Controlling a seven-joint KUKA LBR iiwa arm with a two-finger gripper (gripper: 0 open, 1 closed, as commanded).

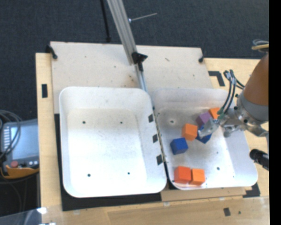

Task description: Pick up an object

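My gripper (212,125) reaches into the right bin (234,170) from the right, low over a cluster of blocks. Just under its tip lies a dark blue block (204,137). A purple block (204,118) and a small orange block (214,112) sit close behind the tip, touching or nearly touching it. An orange cube (189,131) lies just left of the gripper. Farther left is a blue cube (179,146). Two orange blocks (189,175) rest side by side at the bin's front edge.
The left bin (107,139) sits beside the right one, with a raised divider between them. A slanted metal pole (124,29) rises from the back of the bench. The arm's grey wrist and cables (246,109) overhang the right bin's right side.
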